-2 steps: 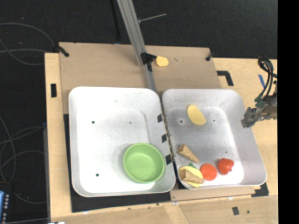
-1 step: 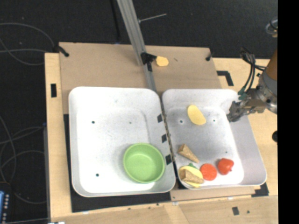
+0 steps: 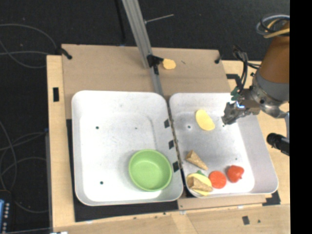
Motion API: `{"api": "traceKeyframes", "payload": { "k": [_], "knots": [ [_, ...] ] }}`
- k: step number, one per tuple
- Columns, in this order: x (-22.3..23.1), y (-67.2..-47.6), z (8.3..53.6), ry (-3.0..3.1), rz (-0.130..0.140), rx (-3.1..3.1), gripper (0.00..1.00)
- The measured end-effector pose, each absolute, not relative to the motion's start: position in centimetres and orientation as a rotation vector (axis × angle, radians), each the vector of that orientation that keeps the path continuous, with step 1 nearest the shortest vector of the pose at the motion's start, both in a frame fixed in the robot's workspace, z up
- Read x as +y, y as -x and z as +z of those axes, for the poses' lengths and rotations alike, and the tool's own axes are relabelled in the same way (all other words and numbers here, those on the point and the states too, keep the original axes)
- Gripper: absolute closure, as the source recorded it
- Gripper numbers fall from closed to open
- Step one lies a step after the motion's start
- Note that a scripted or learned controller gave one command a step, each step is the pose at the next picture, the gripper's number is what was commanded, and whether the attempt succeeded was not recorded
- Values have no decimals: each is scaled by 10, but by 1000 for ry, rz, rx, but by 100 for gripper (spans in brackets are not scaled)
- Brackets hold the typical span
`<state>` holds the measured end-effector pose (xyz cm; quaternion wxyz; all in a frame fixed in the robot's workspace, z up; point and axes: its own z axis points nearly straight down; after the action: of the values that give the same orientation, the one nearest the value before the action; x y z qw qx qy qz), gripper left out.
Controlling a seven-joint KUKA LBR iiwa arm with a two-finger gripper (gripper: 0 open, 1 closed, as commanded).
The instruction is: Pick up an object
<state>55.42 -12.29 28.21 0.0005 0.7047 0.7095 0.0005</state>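
Overhead slanted view of the tabletop [image 3: 112,69] with two shallow white bins side by side. The arm [image 3: 275,67], grey with an orange band above the wrist, enters from the right; its hand [image 3: 229,115] hangs over the upper part of the right bin [image 3: 253,145]. Whether the hand is apart or together cannot be told at this scale, and nothing is visibly clamped in it.

Just left of the hand, apart from it, lies a yellow oval piece [image 3: 205,120] on the bin floor. Below and left of the hand lies a tan wedge [image 3: 195,160]. Further below, along the bin's near edge, sit a red round object [image 3: 235,173], an orange round object [image 3: 218,180] beside it, and a tan and yellow sandwich-like piece [image 3: 199,183] touching the orange one.

Well to the left of the hand, the left bin [image 3: 107,121] holds a green bowl [image 3: 150,170], upright, near its lower right corner. Above and left of the hand, a small yellow object [image 3: 169,64] rests on the tabletop beside a slanted metal rail [image 3: 138,26].
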Motion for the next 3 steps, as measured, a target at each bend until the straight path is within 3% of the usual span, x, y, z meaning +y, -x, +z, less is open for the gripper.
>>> {"api": "traceKeyframes", "payload": {
  "k": [3],
  "knots": [
    [27, -621, 272, -2212, 3, 2229, 100]
  ]
}}
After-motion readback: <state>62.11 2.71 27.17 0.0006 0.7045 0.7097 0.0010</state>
